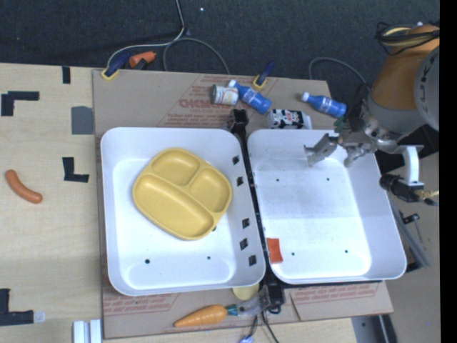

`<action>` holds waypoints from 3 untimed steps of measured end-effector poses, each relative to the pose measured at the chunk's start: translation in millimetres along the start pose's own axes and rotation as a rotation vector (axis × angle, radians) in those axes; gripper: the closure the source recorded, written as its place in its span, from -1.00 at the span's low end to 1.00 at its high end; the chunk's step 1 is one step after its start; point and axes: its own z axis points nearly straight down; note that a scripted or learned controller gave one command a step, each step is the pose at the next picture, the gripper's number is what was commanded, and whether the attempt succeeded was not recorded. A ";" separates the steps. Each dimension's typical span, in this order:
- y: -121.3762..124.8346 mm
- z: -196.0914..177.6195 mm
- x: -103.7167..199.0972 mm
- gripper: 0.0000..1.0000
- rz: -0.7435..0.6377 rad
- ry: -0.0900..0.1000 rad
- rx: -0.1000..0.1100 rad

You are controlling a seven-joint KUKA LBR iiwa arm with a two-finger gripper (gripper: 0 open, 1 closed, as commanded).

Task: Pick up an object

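Camera view from above gives me two white bins side by side on the desk (pixel 50 141), and I count one thing in each. My left bin (pixel 118 263) holds one yellow divided plate (pixel 183 191) with three compartments, lying flat a little toward 11 o'clock of that bin's middle. My right bin (pixel 321 213) holds one small orange block (pixel 273 249), down at its 7 o'clock corner, close to the wall between the bins.

One arm (pixel 403 84) comes in from 3 o'clock. Its end effector (pixel 335 151) hangs over the right bin's 1 o'clock corner with its two fingers spread wide and nothing between them. From the end effector the orange block lies toward 7 o'clock, well apart (most of the bin floor sits between them), and the plate lies toward 9 o'clock, across the divider.

Outside the bins I count two blue-and-white bottles: one (pixel 243 96) at 12 o'clock of the left bin's far corner, the other (pixel 323 104) near the right bin's far rim. One toy carrot (pixel 201 316) lies at 6 o'clock below the left bin, and one toy sausage (pixel 23 186) lies far out at 9 o'clock on the wood.
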 end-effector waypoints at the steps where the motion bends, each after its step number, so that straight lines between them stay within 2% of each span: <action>1: -18.0 63.8 63.4 -1.00 -0.004 0.003 0.007; 2: 5.7 111.2 67.2 -1.00 0.000 -0.002 -0.001; 3: 53.8 108.7 65.4 -1.00 -0.001 -0.001 -0.005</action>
